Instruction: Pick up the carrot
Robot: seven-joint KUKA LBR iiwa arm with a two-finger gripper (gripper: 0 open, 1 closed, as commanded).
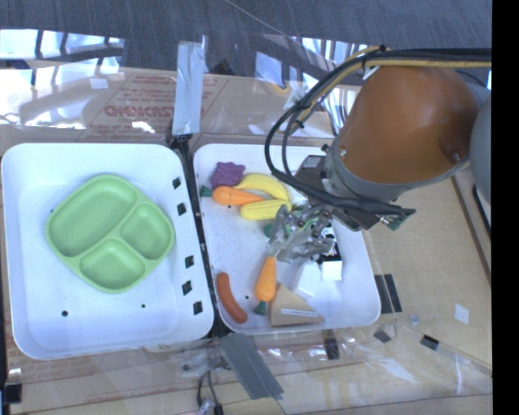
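Just below the metal two-finger claw (296, 236), whose grip state cannot be told, a small orange tapered carrot (265, 278) is seen lying nearly upright, apparently ungripped.

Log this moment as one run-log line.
stage: approach | gripper: over right bin, above carrot | carrot: lying free, not held | second carrot: near banana

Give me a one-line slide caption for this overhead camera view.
KUKA arm's gripper poised above a carrot in the right bin, among toy foods.
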